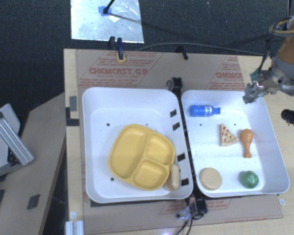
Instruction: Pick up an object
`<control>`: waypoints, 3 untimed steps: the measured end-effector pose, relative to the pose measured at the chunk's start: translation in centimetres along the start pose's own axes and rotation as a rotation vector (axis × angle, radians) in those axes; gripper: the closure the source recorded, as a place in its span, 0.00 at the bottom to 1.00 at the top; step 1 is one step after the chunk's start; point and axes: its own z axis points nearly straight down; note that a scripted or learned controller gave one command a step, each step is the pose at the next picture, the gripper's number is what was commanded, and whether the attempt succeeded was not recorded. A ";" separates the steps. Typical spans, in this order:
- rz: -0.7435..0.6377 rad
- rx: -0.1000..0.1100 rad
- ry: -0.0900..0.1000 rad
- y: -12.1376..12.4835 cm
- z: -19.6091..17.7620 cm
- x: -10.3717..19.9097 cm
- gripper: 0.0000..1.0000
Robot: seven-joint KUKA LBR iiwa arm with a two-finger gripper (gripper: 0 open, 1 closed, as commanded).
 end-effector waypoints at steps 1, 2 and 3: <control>0.001 0.002 0.000 0.2 -2.3 0.0 1.00; -0.003 0.005 0.003 -0.1 -3.3 5.2 1.00; -0.003 0.006 0.004 -0.4 -3.6 11.4 1.00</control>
